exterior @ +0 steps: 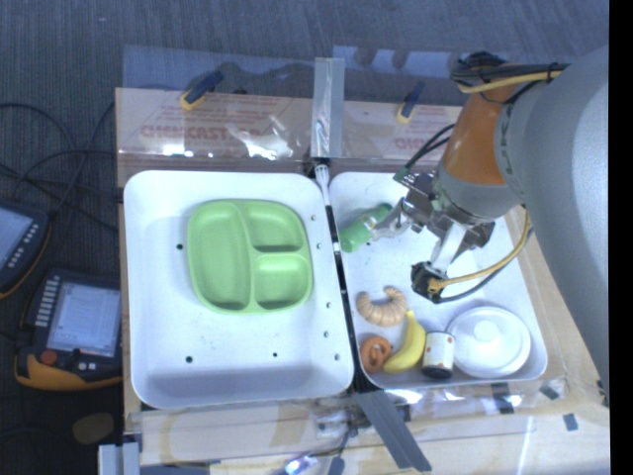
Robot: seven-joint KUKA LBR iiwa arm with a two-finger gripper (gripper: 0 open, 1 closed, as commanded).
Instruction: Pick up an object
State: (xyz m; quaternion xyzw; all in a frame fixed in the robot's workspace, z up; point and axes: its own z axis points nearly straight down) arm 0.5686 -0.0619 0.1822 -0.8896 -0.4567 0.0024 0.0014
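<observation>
Camera view: curved yellow banana [407, 345] beside ridged croissant [384, 307]

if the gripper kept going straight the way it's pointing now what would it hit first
The gripper points toward the view's left, at the green object near the right bin's left wall, so it would probably meet that first. Their relative height is hard to judge from above.

Glossy white plastic bins [148, 364], matt green tray [249, 255]
</observation>
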